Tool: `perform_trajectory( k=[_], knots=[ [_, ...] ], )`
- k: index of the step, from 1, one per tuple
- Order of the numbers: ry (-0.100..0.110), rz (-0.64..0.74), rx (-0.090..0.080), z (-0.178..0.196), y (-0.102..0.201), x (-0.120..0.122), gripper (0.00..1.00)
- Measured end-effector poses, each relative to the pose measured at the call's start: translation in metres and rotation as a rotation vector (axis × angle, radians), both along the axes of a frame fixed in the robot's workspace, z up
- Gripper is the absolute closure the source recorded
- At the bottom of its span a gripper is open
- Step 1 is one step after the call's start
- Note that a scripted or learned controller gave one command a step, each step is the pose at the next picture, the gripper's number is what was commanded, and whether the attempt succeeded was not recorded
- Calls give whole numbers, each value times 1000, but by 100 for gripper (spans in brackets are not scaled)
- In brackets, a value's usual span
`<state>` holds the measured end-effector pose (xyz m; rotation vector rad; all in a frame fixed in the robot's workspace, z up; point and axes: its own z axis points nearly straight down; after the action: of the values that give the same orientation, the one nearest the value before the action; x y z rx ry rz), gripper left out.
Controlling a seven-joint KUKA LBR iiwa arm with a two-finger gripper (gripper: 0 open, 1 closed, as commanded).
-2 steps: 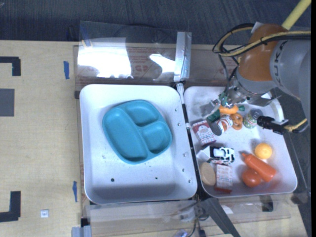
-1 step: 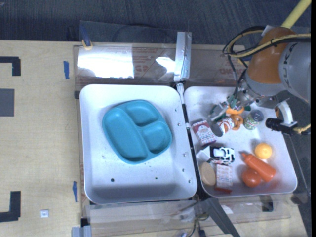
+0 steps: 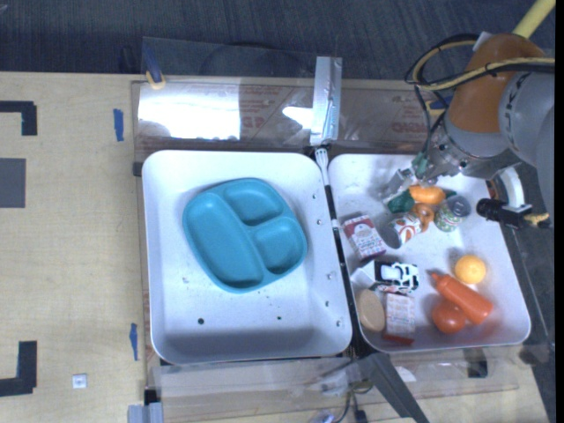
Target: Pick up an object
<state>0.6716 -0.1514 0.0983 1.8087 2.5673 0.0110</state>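
Objects for picking lie crowded in the right bin [image 3: 520, 320], a shallow white tray with rounded corners. Near its far edge, under the arm [image 3: 502, 104], sit a small orange piece [image 3: 426, 196], a dark green lump [image 3: 402, 204] and a round tin-like can [image 3: 448, 216] with a shiny top. The gripper [image 3: 430, 164] hangs just above this cluster; its fingers are blurred against the clutter, so I cannot tell whether they are spread or closed, and nothing is clearly seen between them. Toward the middle lie a red-and-white packet [image 3: 363, 235] and a small black-and-white toy [image 3: 398, 275], perhaps a car. By the near edge rest a tan oval piece [image 3: 371, 310], a flat labelled packet [image 3: 399, 315], a smooth orange carrot shape [image 3: 464, 296], a red tomato-like ball [image 3: 448, 318] and a round yellow-orange fruit [image 3: 470, 269]. The left bin [image 3: 167, 324] holds a glossy turquoise plastic plate [image 3: 244, 233], divided into three compartments, lying at a slant. Both bins stand on the pale wooden desk [image 3: 62, 263].
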Motion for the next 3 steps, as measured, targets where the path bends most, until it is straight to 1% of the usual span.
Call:
perform_trajectory(
  k=[1,2,3],
  knots=[
    [17,6,7,-12,-39,-5,0],
    [-1,10,-4,1,-39,-1,100],
    [0,-81,-7,55,-73,-47,100]
  ],
)
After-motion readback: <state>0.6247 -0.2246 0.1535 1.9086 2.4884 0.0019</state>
